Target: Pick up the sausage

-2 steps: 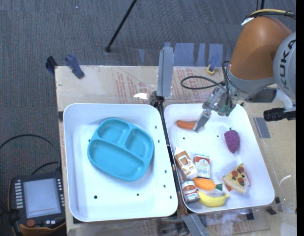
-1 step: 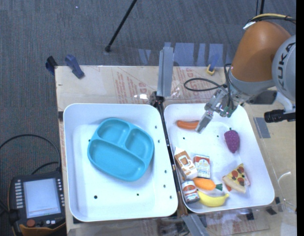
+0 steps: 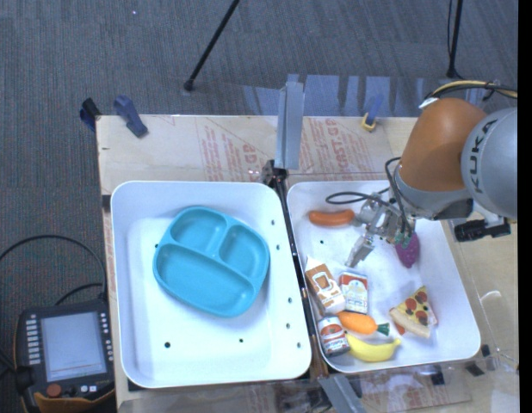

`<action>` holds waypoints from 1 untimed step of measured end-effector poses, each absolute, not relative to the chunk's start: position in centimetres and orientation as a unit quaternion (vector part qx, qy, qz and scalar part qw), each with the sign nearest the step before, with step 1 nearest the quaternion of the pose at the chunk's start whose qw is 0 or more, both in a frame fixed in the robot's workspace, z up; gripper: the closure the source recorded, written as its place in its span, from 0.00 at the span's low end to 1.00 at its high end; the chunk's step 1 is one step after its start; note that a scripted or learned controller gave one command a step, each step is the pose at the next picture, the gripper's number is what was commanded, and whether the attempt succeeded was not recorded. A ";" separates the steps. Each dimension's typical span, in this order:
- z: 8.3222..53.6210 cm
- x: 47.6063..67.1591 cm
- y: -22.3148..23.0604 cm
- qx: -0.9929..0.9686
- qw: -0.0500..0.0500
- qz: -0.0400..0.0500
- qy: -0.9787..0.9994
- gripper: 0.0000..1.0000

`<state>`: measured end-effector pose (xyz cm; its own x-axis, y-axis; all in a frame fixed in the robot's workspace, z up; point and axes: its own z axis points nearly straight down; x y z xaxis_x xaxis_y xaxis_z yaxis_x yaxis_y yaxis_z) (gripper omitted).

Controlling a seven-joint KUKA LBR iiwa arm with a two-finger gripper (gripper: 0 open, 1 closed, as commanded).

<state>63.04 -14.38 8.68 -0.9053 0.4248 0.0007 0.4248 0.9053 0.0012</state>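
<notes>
One sausage lies near the right bin's upper left wall, apart from other items. Gripper hovers just right of it, fingers spread, empty. Recommend shifting left, straddling its short axis, then descending.

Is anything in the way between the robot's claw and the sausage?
Nothing visible is. The sausage lies by itself near the back of the right bin. The gripper hangs just to its right and a bit nearer, with bare white floor between them. The other toy foods sit nearer the front.
</notes>
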 end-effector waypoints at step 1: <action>8.6 63.6 -13.9 -0.171 0.002 -0.001 -0.985 0.00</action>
<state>63.56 -13.88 8.61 -0.9418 0.3363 0.0038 0.3363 0.9418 0.0009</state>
